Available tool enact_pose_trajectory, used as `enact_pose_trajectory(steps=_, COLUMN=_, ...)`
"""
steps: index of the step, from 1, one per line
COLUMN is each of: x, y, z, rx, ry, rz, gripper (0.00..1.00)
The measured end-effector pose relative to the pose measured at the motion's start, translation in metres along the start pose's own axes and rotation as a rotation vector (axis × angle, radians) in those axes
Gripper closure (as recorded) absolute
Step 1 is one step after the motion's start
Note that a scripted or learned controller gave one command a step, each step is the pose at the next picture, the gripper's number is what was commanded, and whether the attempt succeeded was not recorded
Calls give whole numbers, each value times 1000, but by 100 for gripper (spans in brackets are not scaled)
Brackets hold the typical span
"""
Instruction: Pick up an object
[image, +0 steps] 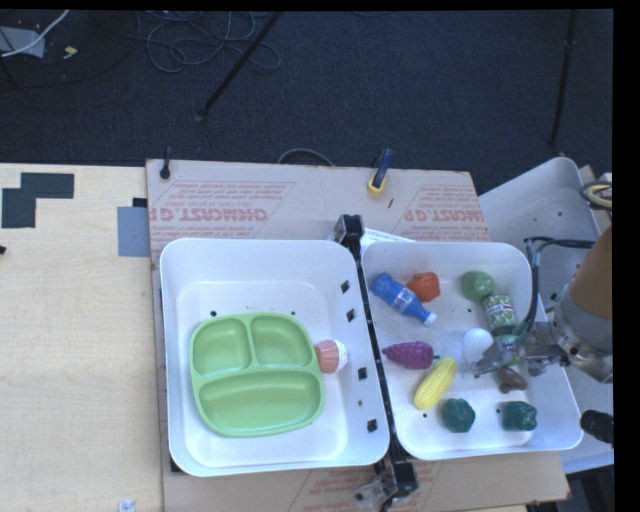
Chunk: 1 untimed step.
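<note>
Over the right bin (545, 440), the end effector (497, 358) hovers; whether it's apart or together, I cannot tell.

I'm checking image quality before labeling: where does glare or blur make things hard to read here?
Camera view: the right bin floor is washed out, so the white ball nearly blends in; the tool is soft and its shape hard to read; the green tray in the left bin reads crisply.
</note>
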<state>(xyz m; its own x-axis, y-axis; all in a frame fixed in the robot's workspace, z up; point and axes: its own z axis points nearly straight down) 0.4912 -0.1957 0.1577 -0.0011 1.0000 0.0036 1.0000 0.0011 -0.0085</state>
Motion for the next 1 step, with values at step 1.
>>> enact_pose_trajectory(steps=1, x=9, y=2, z=42, rx=-15, ry=-6, rz=-2, gripper=0)
